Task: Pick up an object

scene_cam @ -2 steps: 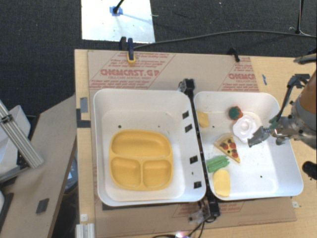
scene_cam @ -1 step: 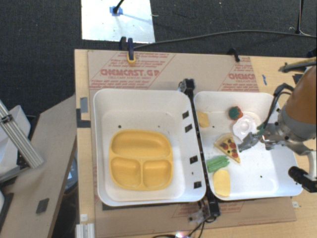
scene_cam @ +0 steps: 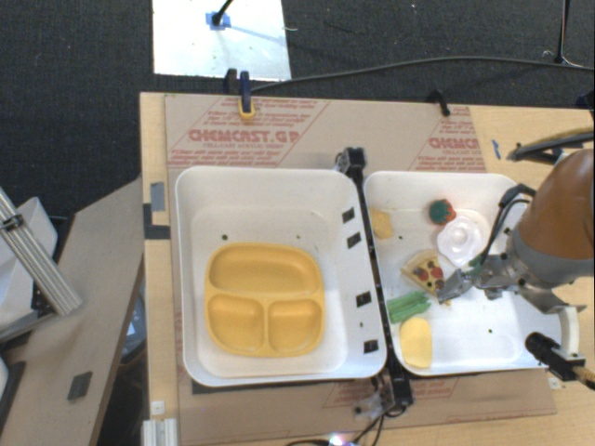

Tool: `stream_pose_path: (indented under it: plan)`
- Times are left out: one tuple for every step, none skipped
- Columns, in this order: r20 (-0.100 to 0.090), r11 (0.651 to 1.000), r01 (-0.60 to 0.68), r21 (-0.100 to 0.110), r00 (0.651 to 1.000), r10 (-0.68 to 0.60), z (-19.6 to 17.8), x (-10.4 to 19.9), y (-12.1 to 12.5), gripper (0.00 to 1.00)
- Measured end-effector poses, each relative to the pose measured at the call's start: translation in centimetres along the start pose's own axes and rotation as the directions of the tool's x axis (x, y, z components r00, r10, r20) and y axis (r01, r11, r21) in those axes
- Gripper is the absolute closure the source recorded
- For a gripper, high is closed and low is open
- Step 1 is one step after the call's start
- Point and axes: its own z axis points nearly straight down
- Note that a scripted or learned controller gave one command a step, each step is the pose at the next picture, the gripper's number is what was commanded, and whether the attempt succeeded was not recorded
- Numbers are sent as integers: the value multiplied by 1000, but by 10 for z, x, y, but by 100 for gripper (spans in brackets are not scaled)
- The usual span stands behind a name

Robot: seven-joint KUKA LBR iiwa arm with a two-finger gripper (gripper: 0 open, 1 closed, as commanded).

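Observation:
The right bin (scene_cam: 483,347) holds several small objects. A pizza-slice toy (scene_cam: 425,271) lies near its middle, with a green piece (scene_cam: 405,306) and a pale yellow oval (scene_cam: 416,341) below it. A round clear white lid (scene_cam: 462,238), a red and green ball (scene_cam: 441,212) and a small yellow chunk (scene_cam: 381,223) lie toward the back. My gripper (scene_cam: 453,287) reaches in from the right, low over the bin floor. Its tip sits just right of the pizza slice and above the green piece. I see nothing held in it.
The left bin (scene_cam: 200,203) holds a yellow divided tray (scene_cam: 265,297). A black clip-studded divider (scene_cam: 364,258) separates the bins. The grey arm (scene_cam: 558,240) covers the right bin's right side. A black cable (scene_cam: 400,63) crosses the floor behind the bench.

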Motion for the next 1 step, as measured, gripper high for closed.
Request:
stream_pose_path:
  plan:
    - [1, 1000, 0, -2, 1000, 0, 49, 0, 1, 0]
